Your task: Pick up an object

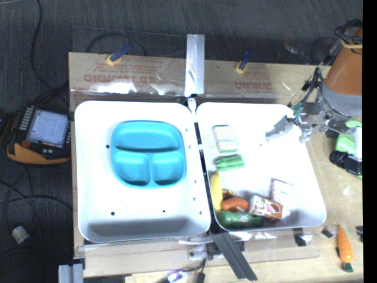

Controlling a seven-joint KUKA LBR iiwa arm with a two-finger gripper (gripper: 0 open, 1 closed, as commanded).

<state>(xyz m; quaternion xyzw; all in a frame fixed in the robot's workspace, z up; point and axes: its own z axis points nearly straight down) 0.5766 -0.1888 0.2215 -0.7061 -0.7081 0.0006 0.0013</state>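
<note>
Dark carpet surrounds a counter (88,66) with two white bins. Gripper (287,125) hovers over the right bin (306,164), fingers spread, empty; toy food (235,204) lies untouched, nothing picked yet.

Red print on the cardboard (135,78) seems mirrored, unreadable.
</note>
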